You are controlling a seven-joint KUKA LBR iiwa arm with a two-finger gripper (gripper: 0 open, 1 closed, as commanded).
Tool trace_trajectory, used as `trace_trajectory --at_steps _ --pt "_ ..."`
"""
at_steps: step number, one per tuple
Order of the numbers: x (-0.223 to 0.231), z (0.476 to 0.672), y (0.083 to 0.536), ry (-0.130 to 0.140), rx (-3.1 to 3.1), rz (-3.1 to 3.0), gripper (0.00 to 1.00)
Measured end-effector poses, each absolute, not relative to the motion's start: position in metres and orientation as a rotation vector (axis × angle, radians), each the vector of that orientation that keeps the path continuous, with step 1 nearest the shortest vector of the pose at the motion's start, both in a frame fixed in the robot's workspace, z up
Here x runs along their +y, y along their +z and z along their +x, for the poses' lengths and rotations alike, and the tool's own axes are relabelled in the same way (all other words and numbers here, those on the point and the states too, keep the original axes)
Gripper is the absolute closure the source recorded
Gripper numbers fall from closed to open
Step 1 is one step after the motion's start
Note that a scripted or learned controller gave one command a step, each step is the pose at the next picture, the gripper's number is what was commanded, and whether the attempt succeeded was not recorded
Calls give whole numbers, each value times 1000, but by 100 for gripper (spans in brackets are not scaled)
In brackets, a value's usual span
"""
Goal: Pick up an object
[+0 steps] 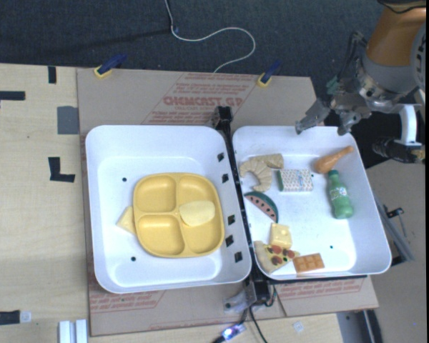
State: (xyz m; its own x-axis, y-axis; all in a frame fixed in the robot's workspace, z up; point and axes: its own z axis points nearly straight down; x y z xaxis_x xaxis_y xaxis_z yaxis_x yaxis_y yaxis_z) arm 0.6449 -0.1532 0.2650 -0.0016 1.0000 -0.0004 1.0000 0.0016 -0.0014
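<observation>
Plate, yellow, divided, in left bin, pale chip in one section. Right bin: toy food crowded together, namely biscuit, melon slice, cheese, small box, carrot, green bottle. Gripper above far rim of right bin, spread open, empty, nearest the carrot. Risks: closing on rim; carrot rolling off the fingers; neighbours nudged; round bottle slipping.
</observation>
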Motion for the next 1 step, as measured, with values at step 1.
trace_trajectory --at_steps 1 --pt "-150 653 205 8 -2222 -2215 0"
